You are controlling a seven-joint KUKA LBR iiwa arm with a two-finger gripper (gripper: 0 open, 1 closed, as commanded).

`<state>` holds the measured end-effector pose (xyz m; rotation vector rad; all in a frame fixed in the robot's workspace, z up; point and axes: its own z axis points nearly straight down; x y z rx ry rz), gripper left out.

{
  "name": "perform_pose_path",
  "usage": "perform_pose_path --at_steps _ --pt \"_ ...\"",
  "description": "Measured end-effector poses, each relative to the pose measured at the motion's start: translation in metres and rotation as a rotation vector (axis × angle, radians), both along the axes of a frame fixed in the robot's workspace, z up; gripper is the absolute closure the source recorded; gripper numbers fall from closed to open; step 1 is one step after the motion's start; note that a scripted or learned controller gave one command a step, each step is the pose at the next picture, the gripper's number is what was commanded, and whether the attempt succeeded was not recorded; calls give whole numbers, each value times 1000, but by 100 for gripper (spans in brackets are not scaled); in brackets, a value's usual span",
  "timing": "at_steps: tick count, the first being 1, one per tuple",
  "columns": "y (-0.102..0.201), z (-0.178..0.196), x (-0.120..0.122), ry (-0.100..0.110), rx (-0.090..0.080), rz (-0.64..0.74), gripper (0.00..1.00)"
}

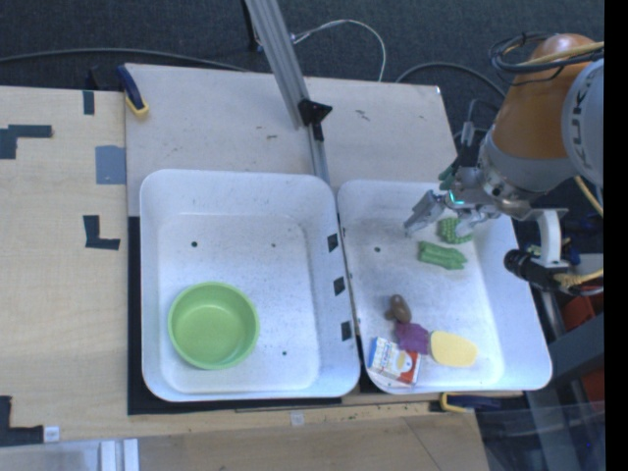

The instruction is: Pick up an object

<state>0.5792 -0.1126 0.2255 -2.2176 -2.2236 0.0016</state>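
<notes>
A small green lumpy object (448,230), knobbly like a toy vegetable, sits in the right bin (510,356) near its far side, directly at the gripper (446,220). The gripper's grey fingers (422,212) are spread apart around it, one reaching out to the left of the piece, but whether they actually pinch it cannot be told. Just in front lies a longer green piece (442,255), apart from the fingers. Nearer the front rim rest a brown lump (398,308), a purple item (413,338), a yellow oval (453,349) and a small carton (393,361). The left bin (245,224) holds a green bowl (213,324).
</notes>
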Motion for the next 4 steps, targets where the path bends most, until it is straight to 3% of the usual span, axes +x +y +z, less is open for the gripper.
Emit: perform_pose_path --at_steps 2,3,4 --pt "-1 -111 2 7 1 -1 0" --pt "-1 -137 2 -1 -2 -1 0" --pt "0 -126 2 -1 0 0 100"
